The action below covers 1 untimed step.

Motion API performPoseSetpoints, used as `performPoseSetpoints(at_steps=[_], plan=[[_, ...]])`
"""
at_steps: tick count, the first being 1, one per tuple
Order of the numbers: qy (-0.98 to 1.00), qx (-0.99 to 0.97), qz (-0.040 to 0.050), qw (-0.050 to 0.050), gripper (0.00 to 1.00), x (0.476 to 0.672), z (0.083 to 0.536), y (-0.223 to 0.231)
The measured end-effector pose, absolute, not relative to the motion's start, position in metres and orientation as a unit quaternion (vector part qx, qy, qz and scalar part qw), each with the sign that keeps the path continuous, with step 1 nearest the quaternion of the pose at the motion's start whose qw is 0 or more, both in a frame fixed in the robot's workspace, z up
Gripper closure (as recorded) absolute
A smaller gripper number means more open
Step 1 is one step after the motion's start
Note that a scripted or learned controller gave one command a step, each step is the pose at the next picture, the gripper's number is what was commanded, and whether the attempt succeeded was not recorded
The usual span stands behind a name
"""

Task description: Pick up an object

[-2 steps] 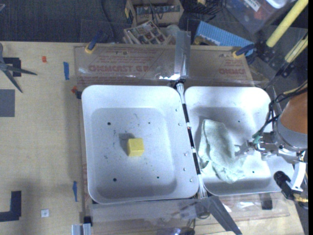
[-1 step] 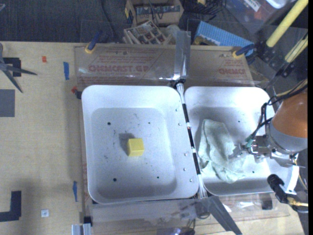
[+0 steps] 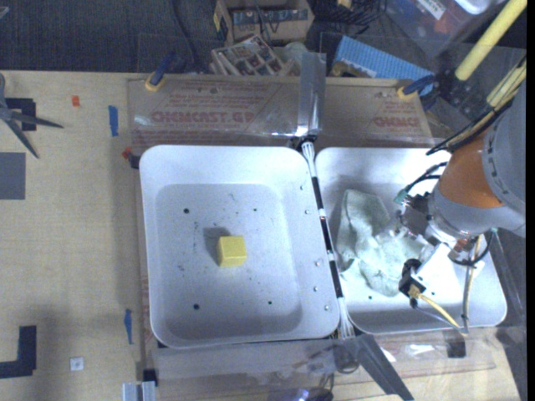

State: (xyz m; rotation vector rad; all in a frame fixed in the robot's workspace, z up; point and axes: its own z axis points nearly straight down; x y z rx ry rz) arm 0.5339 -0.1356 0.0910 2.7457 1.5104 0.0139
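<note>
My gripper (image 3: 407, 245) sits low on the cloth (image 3: 368, 239); grip state unclear, so nothing is lifted yet.

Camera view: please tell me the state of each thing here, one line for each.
yellow block: lying free on the floor of the left bin, nothing touching it.
pale cloth: crumpled, lying in the right bin.
pincer: low over the cloth's right side; no object seen between its fingers.
</note>
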Motion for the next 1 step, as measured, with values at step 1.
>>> performPoseSetpoints(at_steps=[1], plan=[[0.483, 0.876, 0.0071, 0.005, 1.00, 0.5360, 0.1019, -0.1342]])
